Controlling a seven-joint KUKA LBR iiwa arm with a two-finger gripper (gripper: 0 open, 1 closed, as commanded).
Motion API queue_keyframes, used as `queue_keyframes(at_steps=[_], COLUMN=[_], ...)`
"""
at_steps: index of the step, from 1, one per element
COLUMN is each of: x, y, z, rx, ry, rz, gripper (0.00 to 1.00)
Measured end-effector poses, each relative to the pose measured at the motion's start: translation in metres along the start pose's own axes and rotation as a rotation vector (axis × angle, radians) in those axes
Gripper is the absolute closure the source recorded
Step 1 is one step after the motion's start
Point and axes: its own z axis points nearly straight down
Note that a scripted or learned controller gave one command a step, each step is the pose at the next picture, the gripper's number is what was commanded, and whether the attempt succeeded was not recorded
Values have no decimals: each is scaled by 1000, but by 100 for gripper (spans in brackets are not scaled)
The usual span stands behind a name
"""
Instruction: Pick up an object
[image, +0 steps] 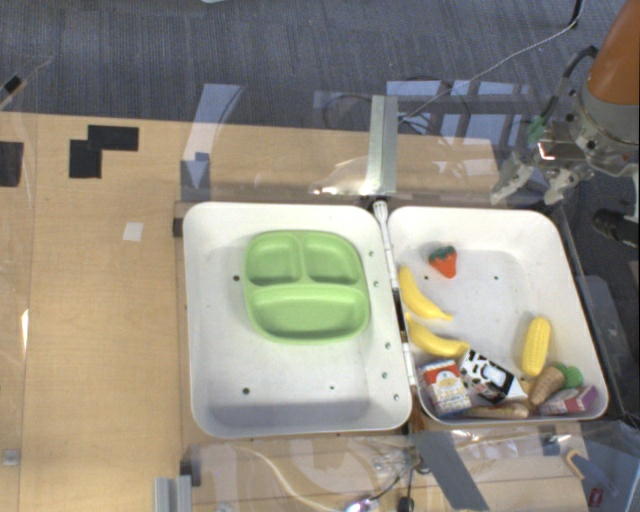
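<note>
Step in hand, as I judge it: the approach, before any pick. The two-finger gripper (533, 180) hangs at the far right corner of the bench, above and just outside the back rim of the right shallow white bin (500, 225). Its two fingers (510, 183) point down and look spread apart, with nothing between them.

Candidates all lie in the right bin. Nearest the fingers: a small red toy strawberry with a green top (444, 260), alone on bare bin floor, forward and to the left of the gripper in the view. Further toward the front: two yellow toy bananas (425, 318) along the divider, a yellow toy corn cob (536, 345) by the right wall, and a crowded front edge of small cartons and a black-and-white patterned box (487, 375).

The left shallow white bin (210, 300) carries a green compartmented plastic plate (305, 285).

Next move, my reading: travel inward over the rim, line up over one item, descend open. The strawberry or corn look easiest, each standing clear of neighbours; the front cluster risks a crowded, slipping grasp
</note>
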Motion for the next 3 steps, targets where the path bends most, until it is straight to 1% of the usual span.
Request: queue_keyframes(at_steps=[1, 2, 3], x=[32, 13, 30], y=[-16, -31, 19], z=[158, 204, 206], rx=[4, -7, -3], ry=[1, -1, 0], rz=[-40, 1, -48], gripper=[0, 0, 0])
